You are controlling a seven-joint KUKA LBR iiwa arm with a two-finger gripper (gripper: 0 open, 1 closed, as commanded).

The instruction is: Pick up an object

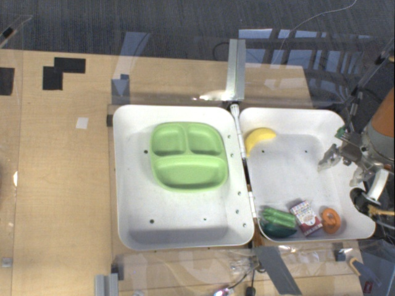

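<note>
The right bin (290, 165) holds a yellow banana-like piece (259, 138) at its far left corner. Along its near wall lie a dark green object (278, 221), a small red and white box (305, 217) and an orange round object (330, 219). My gripper (347, 165) hangs over the right edge of this bin, above and to the right of the orange object and touching none of them. Nothing shows in its grasp. The arm's orange band (386, 119) sits just above it at the frame's right side.
The left bin (133, 214) carries a light green divided plate (187, 155) in its middle. A metal post (237, 66) stands behind the seam between the two bins. Cables and dark gear (370, 205) crowd the right bin's near right corner.
</note>
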